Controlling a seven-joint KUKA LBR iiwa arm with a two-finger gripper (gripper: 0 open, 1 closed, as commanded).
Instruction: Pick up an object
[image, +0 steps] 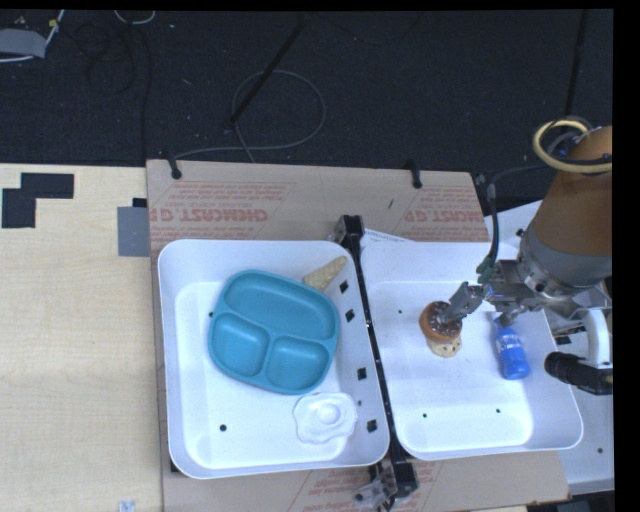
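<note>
Two white bins (180, 300) sit side by side on the bench. Gripper (450, 318) touches the brown muffin (440, 330) beside a blue bottle (511, 354); finger state cannot be determined

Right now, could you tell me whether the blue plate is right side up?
Right side up: the blue plate lies flat in the left bin, its three hollow sections facing upward.

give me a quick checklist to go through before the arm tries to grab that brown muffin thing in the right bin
1. Target in view: the muffin lies in the right bin: ok.
2. Gripper near target: it sits at the muffin's upper right edge: ok.
3. Muffin between the jaws: cannot tell.
4. Neighbours apart: the blue bottle lies to the right of the muffin, with a gap: ok.
5. Bin wall apart from the target: the muffin is mid-bin: ok.
</note>
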